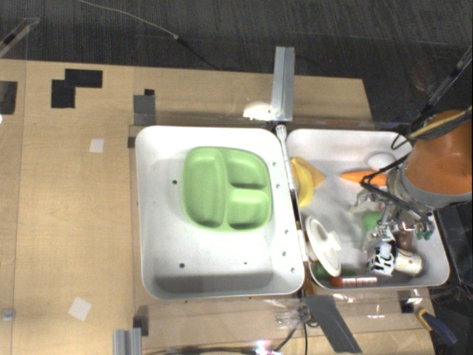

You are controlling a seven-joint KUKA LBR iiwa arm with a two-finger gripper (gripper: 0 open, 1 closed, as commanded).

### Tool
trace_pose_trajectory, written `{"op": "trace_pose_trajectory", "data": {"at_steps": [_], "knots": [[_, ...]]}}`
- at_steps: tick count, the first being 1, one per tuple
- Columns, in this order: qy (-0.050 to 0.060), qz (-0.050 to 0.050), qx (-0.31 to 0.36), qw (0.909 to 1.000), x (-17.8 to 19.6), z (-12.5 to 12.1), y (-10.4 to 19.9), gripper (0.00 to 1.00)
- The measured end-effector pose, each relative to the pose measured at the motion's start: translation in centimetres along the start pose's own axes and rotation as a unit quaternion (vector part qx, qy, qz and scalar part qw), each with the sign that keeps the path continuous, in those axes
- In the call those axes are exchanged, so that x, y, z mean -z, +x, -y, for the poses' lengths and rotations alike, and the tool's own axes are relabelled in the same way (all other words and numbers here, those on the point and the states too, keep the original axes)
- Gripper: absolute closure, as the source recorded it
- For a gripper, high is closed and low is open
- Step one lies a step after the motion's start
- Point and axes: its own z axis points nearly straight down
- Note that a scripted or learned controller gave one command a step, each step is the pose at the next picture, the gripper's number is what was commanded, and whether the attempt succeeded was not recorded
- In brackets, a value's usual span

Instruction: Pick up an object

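The arm (pixel 443 161) reaches into the right bin (pixel 332 143) from the right, its orange band above the wrist. My gripper (pixel 382 231) hangs low over the bin's front right part. Just below it lies a black-and-white cow-patterned object (pixel 383 260), with a beige cup (pixel 409 263) beside it. An orange carrot-like piece (pixel 358 176) lies behind the gripper, partly hidden by the wrist. No object shows clearly between the gripper's tips.
A yellow piece (pixel 305 180) and a white lid (pixel 323 244) lie along the right bin's left side. A red marker (pixel 355 279) rests by the front wall. A green divided plate (pixel 225 187) sits in the left bin (pixel 162 220).
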Motion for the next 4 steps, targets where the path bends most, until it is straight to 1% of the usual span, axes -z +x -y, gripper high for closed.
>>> {"op": "trace_pose_trajectory", "data": {"at_steps": [1, 2, 3, 4], "knots": [[-0.003, -0.002, 0.021, 0.9998, -0.3, -6.4, -9.0, 0.00], [-0.002, 0.007, 0.021, 0.9997, 1.3, -6.3, -9.5, 1.00], [-0.004, -0.002, -0.060, 0.9982, 9.7, -11.4, -14.0, 1.00], [-0.004, -0.003, -0.138, 0.9905, 15.4, -16.0, -13.4, 1.00]]}}
